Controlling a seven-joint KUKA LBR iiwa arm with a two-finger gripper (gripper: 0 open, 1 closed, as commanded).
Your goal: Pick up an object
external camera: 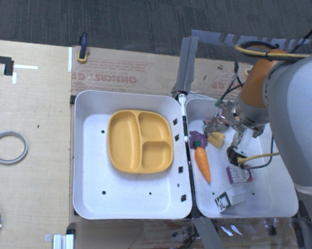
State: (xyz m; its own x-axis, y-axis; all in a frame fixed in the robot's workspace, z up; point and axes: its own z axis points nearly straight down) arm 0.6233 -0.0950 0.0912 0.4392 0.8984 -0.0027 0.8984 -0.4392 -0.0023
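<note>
Yellow cheese wedge just beside my claw, low in right bin; grip state: cannot tell. Nothing lifted; carrot lies untouched. Pick pending.

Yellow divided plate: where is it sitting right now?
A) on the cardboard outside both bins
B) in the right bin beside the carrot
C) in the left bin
C: the yellow plate lies flat in the left bin, while the carrot lies in the right bin.

grey arm reaching in from right, orange band above wrist, gripper lowered
</note>
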